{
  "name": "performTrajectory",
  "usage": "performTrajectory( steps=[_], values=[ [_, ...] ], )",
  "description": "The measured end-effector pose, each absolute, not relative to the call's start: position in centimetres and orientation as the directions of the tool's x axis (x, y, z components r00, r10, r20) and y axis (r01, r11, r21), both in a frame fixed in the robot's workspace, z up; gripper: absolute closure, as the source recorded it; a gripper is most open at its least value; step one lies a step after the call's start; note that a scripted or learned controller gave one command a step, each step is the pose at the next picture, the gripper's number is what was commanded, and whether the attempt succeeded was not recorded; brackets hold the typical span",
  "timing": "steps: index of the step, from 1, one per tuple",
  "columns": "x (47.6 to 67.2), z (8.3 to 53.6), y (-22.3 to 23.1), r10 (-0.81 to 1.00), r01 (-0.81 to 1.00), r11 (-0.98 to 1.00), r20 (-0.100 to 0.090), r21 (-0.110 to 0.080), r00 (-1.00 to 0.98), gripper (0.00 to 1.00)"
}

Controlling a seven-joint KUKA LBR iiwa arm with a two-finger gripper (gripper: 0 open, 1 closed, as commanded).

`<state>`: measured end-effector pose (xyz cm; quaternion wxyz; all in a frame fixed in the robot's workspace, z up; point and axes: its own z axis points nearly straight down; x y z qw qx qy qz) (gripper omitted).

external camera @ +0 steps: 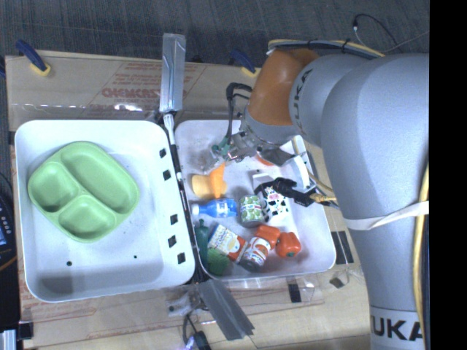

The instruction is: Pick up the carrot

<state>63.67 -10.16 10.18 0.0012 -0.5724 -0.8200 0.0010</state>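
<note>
The carrot [217, 173] is a small orange piece in the right bin [315, 233], near its left wall, touching a tan-yellow piece [200, 185] on its left. My gripper [228, 150] hangs just above and behind the carrot, at the bin's back left part. A bit of green shows at the gripper's tip. The grey wrist and orange band [276, 93] hide the bin's back right corner.
In front of the carrot lie a blue-and-white bottle [217, 208], a green can [251, 210], a cow-patterned carton [276, 204], a juice box [225, 240], a small jar [255, 254] and an orange-red item [288, 245]. The left bin [44, 275] holds a green divided plate [82, 189].
</note>
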Motion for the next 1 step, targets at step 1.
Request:
performTrajectory(
  steps=[1],
  values=[
    [65.79,20.39,-4.32,0.899,0.899,0.437,-0.002,0.003,-0.437,1.00]
  ],
)
